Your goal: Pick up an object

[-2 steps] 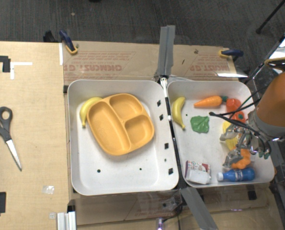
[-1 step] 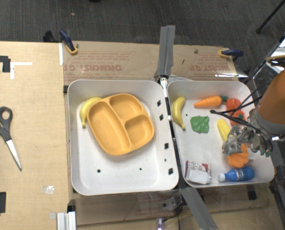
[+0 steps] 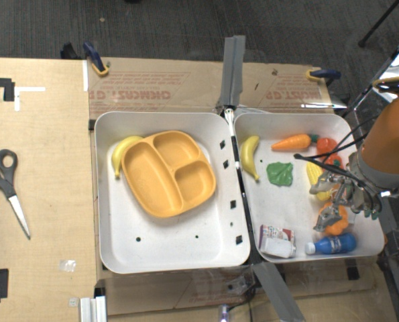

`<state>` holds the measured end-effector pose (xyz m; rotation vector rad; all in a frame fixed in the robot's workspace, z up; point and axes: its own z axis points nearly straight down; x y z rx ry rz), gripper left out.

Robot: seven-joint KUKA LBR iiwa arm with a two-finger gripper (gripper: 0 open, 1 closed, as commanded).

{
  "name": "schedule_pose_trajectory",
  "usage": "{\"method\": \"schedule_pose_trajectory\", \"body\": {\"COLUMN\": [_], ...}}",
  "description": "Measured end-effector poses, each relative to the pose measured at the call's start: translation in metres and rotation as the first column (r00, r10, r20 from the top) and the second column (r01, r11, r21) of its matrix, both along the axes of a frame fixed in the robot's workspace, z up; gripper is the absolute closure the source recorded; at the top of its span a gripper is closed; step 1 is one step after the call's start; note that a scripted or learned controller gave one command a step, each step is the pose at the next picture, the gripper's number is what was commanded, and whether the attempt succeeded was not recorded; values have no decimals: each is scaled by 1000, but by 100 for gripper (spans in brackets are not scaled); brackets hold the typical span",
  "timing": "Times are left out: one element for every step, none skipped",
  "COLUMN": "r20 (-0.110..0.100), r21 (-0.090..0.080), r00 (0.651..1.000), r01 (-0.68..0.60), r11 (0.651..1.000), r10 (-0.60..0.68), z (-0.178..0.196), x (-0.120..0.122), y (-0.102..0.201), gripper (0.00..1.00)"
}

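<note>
My gripper [image 3: 324, 202] hangs low over the right side of the right bin [image 3: 290, 206], reaching in from the right. Its two metal fingers [image 3: 319, 186] stand apart, open, with nothing clearly between them. An orange toy [image 3: 336, 225] lies just under the nearer finger, and a yellow corn piece [image 3: 314, 174] lies by the farther one. Close by are a blue bottle [image 3: 333, 245], a red toy [image 3: 326, 145], a carrot [image 3: 292, 141], a green leafy piece [image 3: 279, 173], a banana [image 3: 250, 155] and a small white and red box [image 3: 277, 241].
The left bin [image 3: 186, 247] holds a yellow divided plate [image 3: 169, 173] with a second banana [image 3: 121, 153] at its left rim. A grey divider bar [image 3: 233, 72] runs between the bins. Scissors [image 3: 10, 186] lie on the bench far left.
</note>
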<state>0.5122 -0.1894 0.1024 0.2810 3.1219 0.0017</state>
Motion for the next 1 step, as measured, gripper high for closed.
{"method": "schedule_pose_trajectory", "body": {"r20": [-4], "r21": [1], "r00": [992], "r01": [125], "r11": [992], "r10": [-125], "z": [-10], "x": [-3], "y": [5], "gripper": [0]}}
